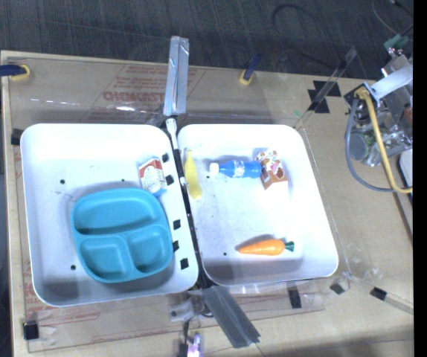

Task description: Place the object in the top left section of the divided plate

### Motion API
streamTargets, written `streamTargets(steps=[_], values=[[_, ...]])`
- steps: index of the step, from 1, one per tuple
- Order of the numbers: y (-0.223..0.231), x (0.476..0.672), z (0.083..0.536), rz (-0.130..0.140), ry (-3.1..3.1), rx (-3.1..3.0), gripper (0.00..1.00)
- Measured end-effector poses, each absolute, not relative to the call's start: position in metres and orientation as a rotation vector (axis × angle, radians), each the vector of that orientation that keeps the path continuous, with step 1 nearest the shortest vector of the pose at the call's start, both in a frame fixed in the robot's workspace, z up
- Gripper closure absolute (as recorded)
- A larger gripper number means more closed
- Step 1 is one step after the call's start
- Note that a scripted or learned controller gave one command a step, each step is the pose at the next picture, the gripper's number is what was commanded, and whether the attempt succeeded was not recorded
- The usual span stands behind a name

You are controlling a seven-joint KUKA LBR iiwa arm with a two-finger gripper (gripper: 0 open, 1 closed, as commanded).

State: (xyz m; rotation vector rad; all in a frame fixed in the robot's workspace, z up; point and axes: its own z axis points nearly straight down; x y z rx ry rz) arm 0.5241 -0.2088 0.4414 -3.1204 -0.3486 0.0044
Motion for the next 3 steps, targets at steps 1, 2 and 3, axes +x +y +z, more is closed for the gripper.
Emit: streamTargets(steps=[1,2,3], values=[[-0.210,0.476,0.346,0.009,-0.461,-3.104,1.00],[-0.210,0.513,0.399,0.005,-0.401,-3.114,1.00],[-0.210,0.478,0.443,-0.006,-0.331,-3.126,1.00]])
